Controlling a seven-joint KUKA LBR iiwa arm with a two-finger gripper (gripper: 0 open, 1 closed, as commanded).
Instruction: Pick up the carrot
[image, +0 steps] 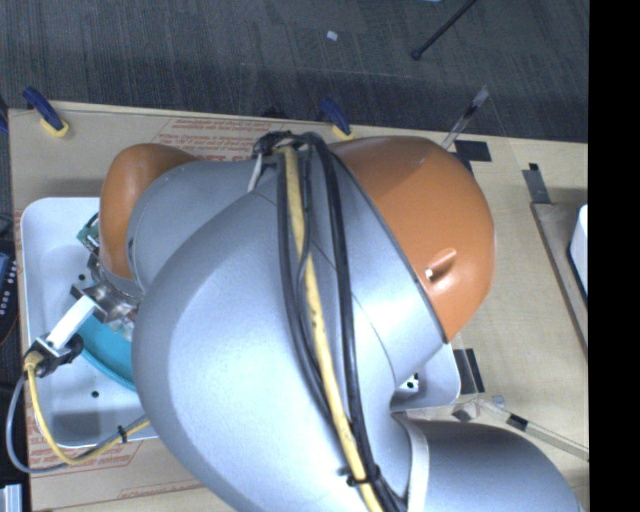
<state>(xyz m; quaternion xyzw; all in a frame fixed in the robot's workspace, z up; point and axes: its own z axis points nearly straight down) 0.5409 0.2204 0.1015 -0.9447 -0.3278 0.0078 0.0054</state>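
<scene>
My grey arm (300, 340) with its orange band (430, 240) spreads across nearly the whole view and covers most of both bins. Its wrist (108, 285) reaches down over the left bin (40, 240), where a second orange section (135, 190) shows above it. A white connector (62, 330) with a yellow cable (45, 420) sticks out from the wrist to the left. Just below the wrist a teal-blue object (105, 350) lies in the left bin, partly under the arm. What lies beneath the wrist is hidden by the arm.
The left bin's white wall (30, 300) and floor (75, 420) show at the far left. Bare bench top (530, 300) lies to the right of the arm. Blue clamps (45, 112) (335, 115) sit on the bench's far edge.
</scene>
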